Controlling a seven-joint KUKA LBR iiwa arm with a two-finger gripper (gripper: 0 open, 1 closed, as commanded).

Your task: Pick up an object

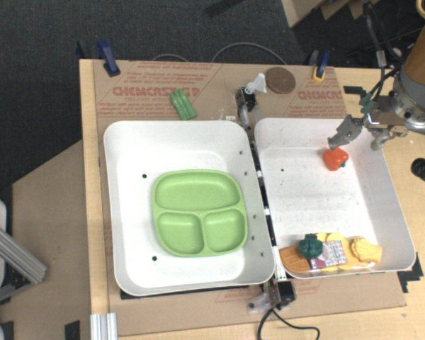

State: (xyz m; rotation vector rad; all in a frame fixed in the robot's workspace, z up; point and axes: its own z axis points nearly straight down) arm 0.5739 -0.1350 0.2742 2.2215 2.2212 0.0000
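Right bin (389,190): shallow, white, on the tabletop (156,83), beside the left bin (120,190).

Red object (334,159): small, rounded, orange-red, possibly a toy tomato or pepper; in the far part of the right bin, well apart from the cluster at the near edge. No clear long axis; roughly as wide as long. Likeliest pick target, judged by closeness to the claw.

Claw (361,131): open, two grey fingers spread, one finger (345,132) angled down toward the red object, the other nearer the bin's right wall. Nothing between the fingers. Hangs over the far right part of the right bin, on the grey arm entering from the right.

Key relation: red object just below and to the left of the claw in the view, touching or almost touching the tip of the left-hand finger; not centred in the gap. Height of the claw above the bin floor not readable. Judgement: a short shift toward the left bin needed before closing, otherwise a likely nudge and roll rather than a grip.

Near-edge cluster: tan plate (292,261), green toy (311,246), patterned packet (331,253), yellow corn-like toy (365,248); far from the claw.

Left bin contents: green divided tray (198,211), three compartments.

Outside the bins, on the tabletop: green clip-like item (183,105), brown disc (280,81).
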